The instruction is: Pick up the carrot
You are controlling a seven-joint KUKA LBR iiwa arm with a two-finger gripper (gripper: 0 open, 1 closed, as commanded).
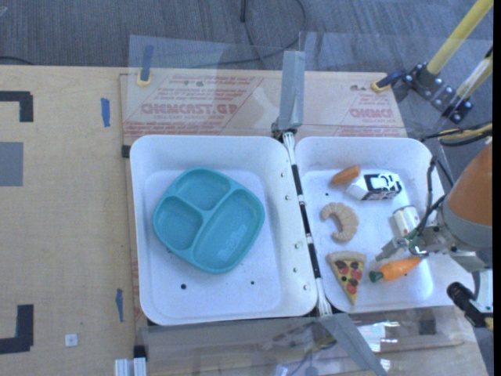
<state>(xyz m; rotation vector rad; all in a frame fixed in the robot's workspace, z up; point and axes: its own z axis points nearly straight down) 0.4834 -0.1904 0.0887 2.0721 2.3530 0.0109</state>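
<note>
Two bins: carrot [398,269] lies near right bin's [419,157] front-right edge, hand [409,245] just above it, grip state unclear, bare floor beside pizza slice [347,273].

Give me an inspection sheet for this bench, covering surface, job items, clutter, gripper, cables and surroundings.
Surface: two white bins side by side; left bin, right bin, on a tan bench.
Job's things: carrot lies in the right bin near its front right corner.
Clutter: teal divided plate in the left bin; in the right bin a pizza slice, croissant, milk carton, small orange piece and silver can.
Grippers: gripper sits just above the carrot; finger state unclear.
Cables: black cable loops on the floor behind the bench.
Surroundings: grey carpet, yellow-handled tool at upper right.
</note>
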